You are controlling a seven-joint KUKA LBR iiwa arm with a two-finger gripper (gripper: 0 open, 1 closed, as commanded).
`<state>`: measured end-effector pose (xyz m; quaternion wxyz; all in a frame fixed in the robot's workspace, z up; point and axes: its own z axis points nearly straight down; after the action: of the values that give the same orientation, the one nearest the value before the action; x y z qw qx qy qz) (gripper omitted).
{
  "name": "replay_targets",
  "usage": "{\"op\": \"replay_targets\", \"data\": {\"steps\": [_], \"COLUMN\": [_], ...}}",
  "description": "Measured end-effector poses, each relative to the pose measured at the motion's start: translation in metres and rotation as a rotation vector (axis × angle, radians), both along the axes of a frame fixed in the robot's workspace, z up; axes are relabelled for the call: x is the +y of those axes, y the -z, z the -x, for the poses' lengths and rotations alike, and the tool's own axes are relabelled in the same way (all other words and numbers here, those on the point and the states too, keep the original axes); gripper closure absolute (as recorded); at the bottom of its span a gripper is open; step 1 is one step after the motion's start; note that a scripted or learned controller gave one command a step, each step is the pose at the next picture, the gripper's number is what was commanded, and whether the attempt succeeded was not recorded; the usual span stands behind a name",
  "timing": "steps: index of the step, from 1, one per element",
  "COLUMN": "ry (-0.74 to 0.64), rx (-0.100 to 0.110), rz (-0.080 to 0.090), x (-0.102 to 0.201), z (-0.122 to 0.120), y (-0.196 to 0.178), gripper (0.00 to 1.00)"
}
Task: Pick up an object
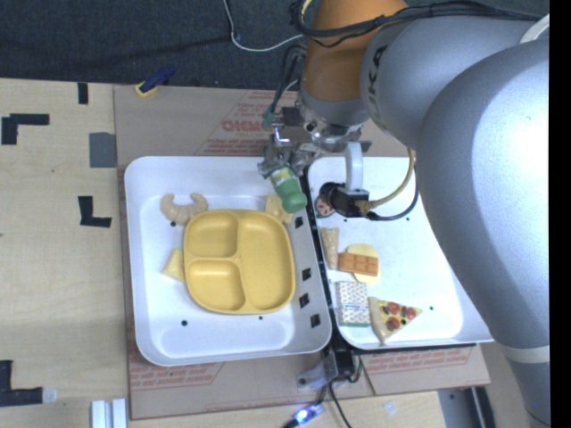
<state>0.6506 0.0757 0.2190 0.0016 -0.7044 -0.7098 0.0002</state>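
The gripper [284, 169] pinched a green bottle [288, 189] over the left bin's [143, 239] far right corner, apparently mid-lift.

A robotics lab test bench, seen from above. A large grey robot arm [482, 150] with an orange band reaches over two white bins [143, 239] of toy food set on cardboard [178, 119], with loose cables [227, 16] and black tape marks [22, 125] around.
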Motion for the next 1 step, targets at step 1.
{"op": "replay_targets", "data": {"steps": [1], "ry": [0.005], "rx": [-0.002], "rz": [0.002], "x": [-0.0004], "z": [-0.0116], "y": [-0.0151], "gripper": [1.00]}}
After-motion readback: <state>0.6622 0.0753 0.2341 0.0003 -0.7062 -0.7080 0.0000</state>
